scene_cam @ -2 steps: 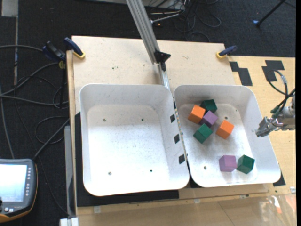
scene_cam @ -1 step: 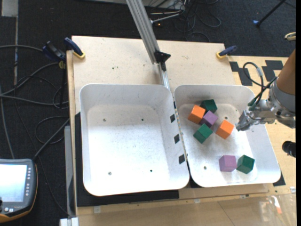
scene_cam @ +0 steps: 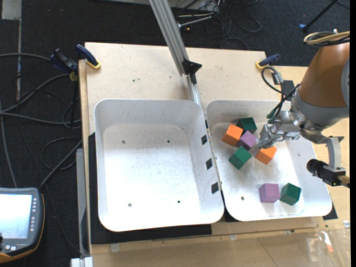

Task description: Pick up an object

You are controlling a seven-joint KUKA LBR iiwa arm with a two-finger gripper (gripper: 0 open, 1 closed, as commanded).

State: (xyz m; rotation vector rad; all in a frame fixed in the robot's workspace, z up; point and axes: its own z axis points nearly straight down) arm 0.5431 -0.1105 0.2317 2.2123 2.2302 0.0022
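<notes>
The right bin (scene_cam: 311,204) holds several small blocks. Near its back are an orange block (scene_cam: 233,133), a dark green block (scene_cam: 247,124), a purple block (scene_cam: 248,140) and a green block (scene_cam: 240,158), all clustered together. A second orange block (scene_cam: 266,155) lies just right of that cluster. My gripper (scene_cam: 266,140) hangs over the gap between the purple block and this second orange block, close above them. It holds nothing that I can see. Another purple block (scene_cam: 269,192) and a green block (scene_cam: 290,194) sit side by side near the bin's front.
The left bin (scene_cam: 111,115) lies beside the right one, the two meeting at a ridge (scene_cam: 211,160). A slanted metal rod (scene_cam: 169,29) reaches down to the bins' back junction. Clamps sit at the bench's back corners, and a pendant screen (scene_cam: 16,221) is at the lower left.
</notes>
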